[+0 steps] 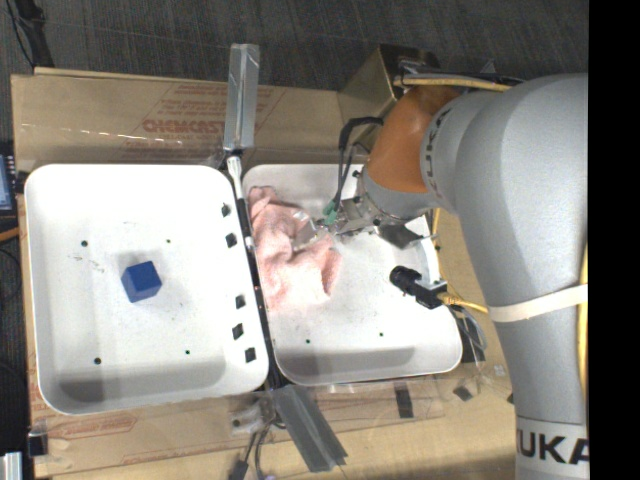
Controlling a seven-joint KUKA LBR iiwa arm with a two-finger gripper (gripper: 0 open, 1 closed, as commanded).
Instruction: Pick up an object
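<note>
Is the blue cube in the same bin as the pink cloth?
No. The blue cube sits in the left bin; the pink cloth lies in the right bin.

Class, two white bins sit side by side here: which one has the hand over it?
The right bin, with the pink cloth; the hand is at that cloth. The left bin holds a blue cube.

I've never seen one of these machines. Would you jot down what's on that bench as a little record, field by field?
left bin: holds a blue cube, alone on the white floor
right bin: holds a crumpled pink cloth, lying against the left wall
arm: grey with an orange band, reaching into the right bin
gripper: down at the cloth's upper right edge
grip: too small to tell if the cloth is held
</note>
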